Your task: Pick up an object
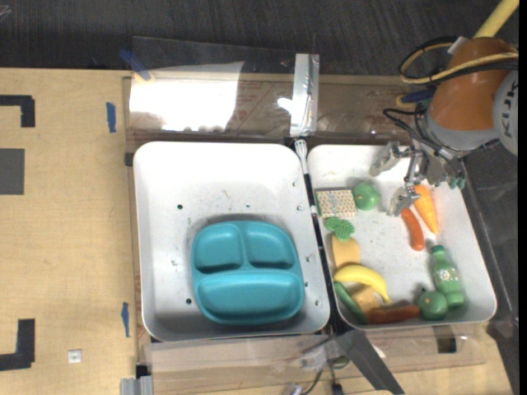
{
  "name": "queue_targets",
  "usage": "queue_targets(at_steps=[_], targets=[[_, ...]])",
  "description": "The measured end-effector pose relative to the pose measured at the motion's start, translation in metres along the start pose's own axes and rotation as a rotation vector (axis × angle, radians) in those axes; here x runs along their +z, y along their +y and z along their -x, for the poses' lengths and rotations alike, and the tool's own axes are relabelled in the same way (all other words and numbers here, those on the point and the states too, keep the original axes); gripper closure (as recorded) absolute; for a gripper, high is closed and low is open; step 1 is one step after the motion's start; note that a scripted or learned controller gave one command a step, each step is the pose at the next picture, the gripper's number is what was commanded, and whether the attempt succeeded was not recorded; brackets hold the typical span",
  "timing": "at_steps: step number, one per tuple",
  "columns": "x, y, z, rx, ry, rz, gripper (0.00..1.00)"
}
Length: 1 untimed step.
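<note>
My gripper (409,186) hangs low over the far right part of the right bin (482,290), under the orange wrist band (465,89). An orange carrot (427,209) lies right beside it, with a red-orange chili (414,230) just below. A green ball (366,196) sits a little to its left. I see nothing held in the gripper.
The right bin also holds a checkered pad (335,202), a green leafy piece (338,227), a banana (363,280), a green bottle (445,270), a brown sausage (394,313) and other toy food. A teal divided plate (245,271) lies in the left bin (165,220).
</note>
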<state>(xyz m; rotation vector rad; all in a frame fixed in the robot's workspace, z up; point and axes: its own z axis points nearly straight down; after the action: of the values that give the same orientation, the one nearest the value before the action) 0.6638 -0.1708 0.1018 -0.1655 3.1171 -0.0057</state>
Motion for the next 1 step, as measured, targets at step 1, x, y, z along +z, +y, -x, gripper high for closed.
queue_targets(at_steps=[1], targets=[[0.013, -0.0274, -0.0418, 0.017, 0.012, 0.003, 0.0]])
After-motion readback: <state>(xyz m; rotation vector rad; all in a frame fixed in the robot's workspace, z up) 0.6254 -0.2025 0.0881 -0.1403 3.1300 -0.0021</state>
